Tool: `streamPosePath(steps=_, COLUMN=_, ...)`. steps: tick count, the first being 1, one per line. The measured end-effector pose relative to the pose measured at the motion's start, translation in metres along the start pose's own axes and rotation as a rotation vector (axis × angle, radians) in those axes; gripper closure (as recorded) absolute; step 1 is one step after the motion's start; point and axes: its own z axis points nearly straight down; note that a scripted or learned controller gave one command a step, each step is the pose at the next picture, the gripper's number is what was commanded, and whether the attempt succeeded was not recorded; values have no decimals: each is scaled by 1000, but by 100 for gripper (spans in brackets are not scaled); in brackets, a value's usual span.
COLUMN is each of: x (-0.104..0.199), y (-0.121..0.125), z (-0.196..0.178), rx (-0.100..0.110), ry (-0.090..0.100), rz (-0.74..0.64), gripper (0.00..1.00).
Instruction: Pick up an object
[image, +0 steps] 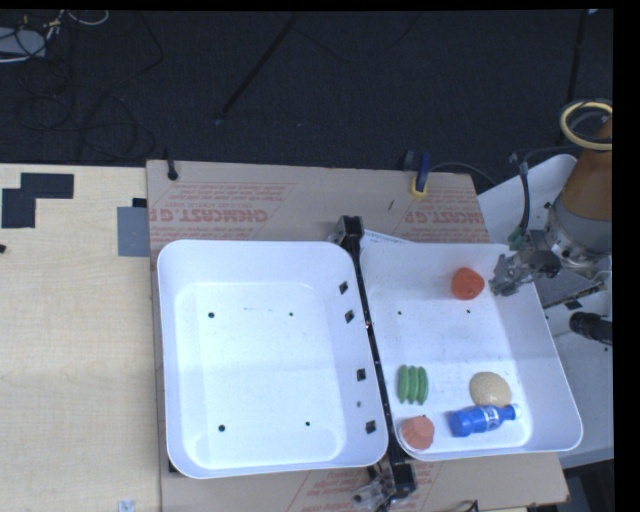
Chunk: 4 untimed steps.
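Observation:
The right bin (530, 330) holds a red-orange ball (466, 283) near its far side. Toward the near side lie a green ridged piece (412, 384), a beige egg-shaped object (489, 388), a small blue bottle (480, 419) and a pink round piece (417, 432). My gripper (508, 274) hangs at the bin's far right edge, just to the right of the red-orange ball and apart from it. Nothing shows between its fingers.
The left bin (262, 350) stands beside the right one, with a black divider strip (365, 340) between them. Both rest on a cardboard sheet (300, 205). The arm's orange band (590, 175) is at the far right, with cables around it.

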Motion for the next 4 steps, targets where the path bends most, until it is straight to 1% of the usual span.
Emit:
streamPosePath(steps=1, x=5, y=19, z=96, rx=3, ry=0, rz=-10, gripper=100)
streamPosePath(steps=2, x=107, y=-13, z=93, rx=3, ry=5, rz=-12, gripper=100)
streamPosePath(steps=3, x=101, y=-12, z=92, rx=1, ry=0, rz=-5, gripper=0)
streamPosePath(steps=4, x=111, y=-69, z=93, rx=6, ry=2, rz=-5, gripper=0)
